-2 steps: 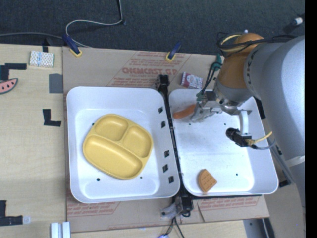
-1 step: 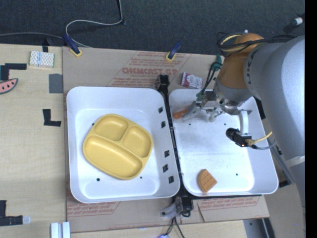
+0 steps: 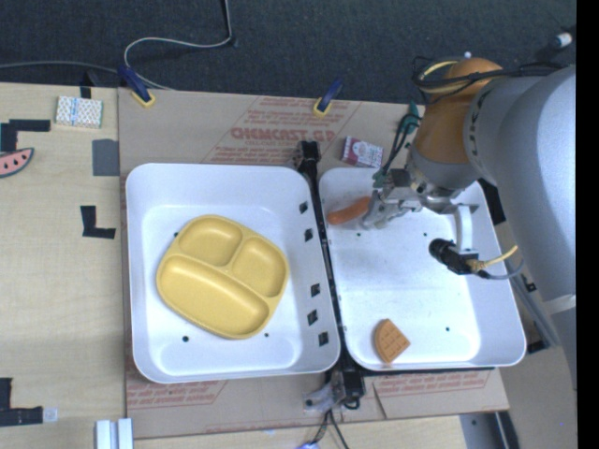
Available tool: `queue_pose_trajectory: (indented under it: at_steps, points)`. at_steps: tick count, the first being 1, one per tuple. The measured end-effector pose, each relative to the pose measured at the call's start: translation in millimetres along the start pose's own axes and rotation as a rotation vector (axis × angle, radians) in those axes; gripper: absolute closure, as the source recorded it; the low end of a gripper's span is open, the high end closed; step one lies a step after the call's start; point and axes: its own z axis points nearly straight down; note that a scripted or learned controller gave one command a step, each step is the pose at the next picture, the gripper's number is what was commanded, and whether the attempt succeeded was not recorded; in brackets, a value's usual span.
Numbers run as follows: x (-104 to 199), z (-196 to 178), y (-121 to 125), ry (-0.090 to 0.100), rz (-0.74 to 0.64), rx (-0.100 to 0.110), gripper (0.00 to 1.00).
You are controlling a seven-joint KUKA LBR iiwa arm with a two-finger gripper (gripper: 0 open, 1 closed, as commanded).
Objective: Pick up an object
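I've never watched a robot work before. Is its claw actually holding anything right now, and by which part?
It cannot be told. The gripper sits down against the right end of the orange sausage in the right bin, but no clear grasp is visible.

we saw a robotics lab: a cardboard-covered worktop (image 3: pixel 281 134) clamped down, two white bins (image 3: pixel 150 195), taped markers (image 3: pixel 92 221) and loose cables (image 3: pixel 178 45).

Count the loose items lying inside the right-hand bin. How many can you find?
2: an orange sausage-shaped piece at the top left by the end effector, and a tan cracker near the bottom edge. The arm may hide others.
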Motion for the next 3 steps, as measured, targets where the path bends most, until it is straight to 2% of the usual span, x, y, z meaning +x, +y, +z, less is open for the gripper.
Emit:
queue_pose_trajectory:
  at_steps: [1, 2, 3]
  points:
    - [-0.1, 0.1, 0.0, -0.001, 0.0, 0.0, 0.0]
    - [0.9, -9.1, -0.2, 0.001, -0.001, 0.001, 1.0]
    - [0.8, -8.9, -0.2, 0.001, -0.001, 0.001, 0.0]
